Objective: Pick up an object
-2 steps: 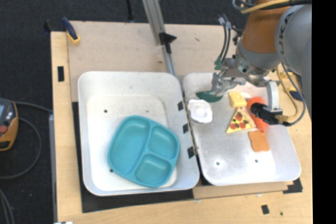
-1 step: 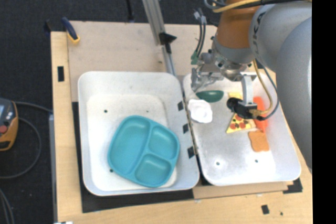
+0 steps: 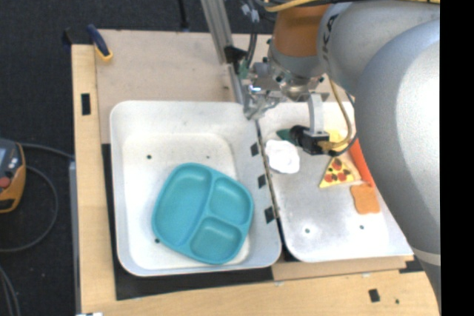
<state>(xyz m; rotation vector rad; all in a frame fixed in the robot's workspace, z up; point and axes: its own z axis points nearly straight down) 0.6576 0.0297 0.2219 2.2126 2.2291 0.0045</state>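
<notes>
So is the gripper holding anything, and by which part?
Nothing visibly held. The gripper is at the bins' shared edge; the white lump lies apart from it.

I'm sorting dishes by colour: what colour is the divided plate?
The divided plate is plain turquoise, clearest in the camera view.

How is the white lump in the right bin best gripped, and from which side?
Probably across the middle of the white lump, coming straight down. It is rounded and rises above the flat pizza slice to its right, while the bin wall stands close on its left, leaving little room sideways.
</notes>
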